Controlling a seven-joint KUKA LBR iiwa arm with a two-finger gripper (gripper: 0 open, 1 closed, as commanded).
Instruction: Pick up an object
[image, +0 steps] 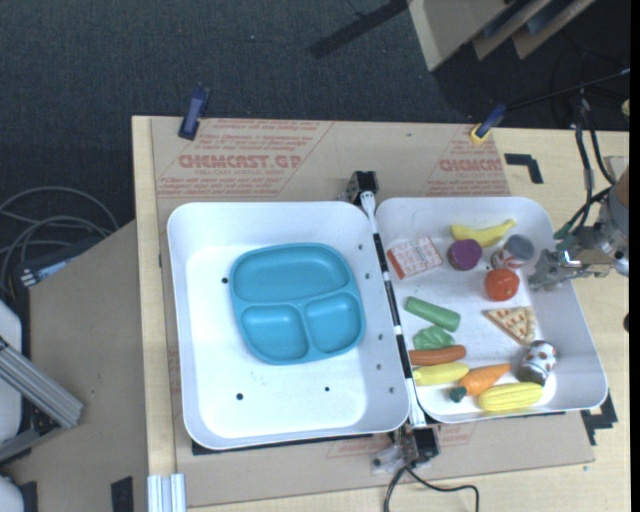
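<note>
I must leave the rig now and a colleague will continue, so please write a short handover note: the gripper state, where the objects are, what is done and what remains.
Gripper: over the right edge of the right bin, nothing visible between its fingers; open or shut cannot be judged.
Objects: all toy foods lie in the right bin, among them the banana, tomato, pizza slice, carrot and corn cob.
Left bin: holds the blue divided plate.
Done: no object picked up yet.
Left: choose one object, grasp and lift it. The tomato looks nearest to the gripper.
</note>
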